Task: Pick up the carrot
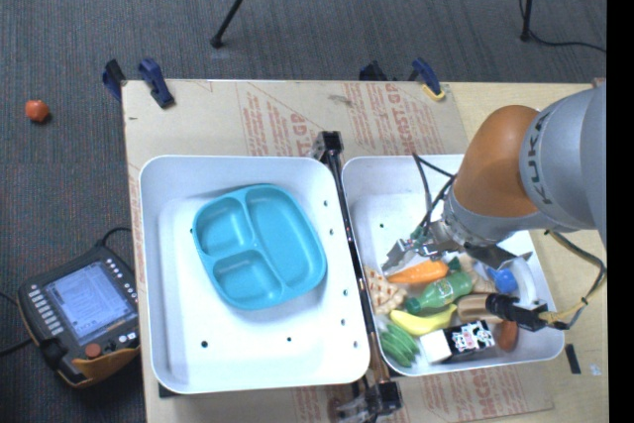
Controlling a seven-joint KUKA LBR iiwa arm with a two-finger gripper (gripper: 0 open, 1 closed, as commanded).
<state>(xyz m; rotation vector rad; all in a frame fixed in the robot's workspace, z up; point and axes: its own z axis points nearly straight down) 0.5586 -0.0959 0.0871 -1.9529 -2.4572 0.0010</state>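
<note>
- Right now the carrot (420,272) lies in the right bin (396,188), near the middle of a heap of toy food, its length running roughly left to right with the paler tip toward the divider between the bins.
- Just above the carrot's left end sits the gripper (411,248), low over the heap; whether its fingers are parted or closed I cannot tell from where I stand, since the metal parts blur into the clutter, and I see nothing clearly caught between them.
- Beneath the carrot, touching it, is a green bottle-shaped piece (441,291), and below that a yellow banana (421,321).
- A green pod (398,344) lies at the bin's lower left corner, with a small black-and-white carton (466,338) beside it.
- A pretzel-like piece (379,289) rests against the bin's left wall.
- The arm (530,178), grey with its orange band, bends in from the right over the right bin.
- The left bin (178,188) holds a blue divided plate (260,245), lying flat and turned at an angle.
- A handheld controller (81,310) sits on the floor to the left of the bench.
</note>
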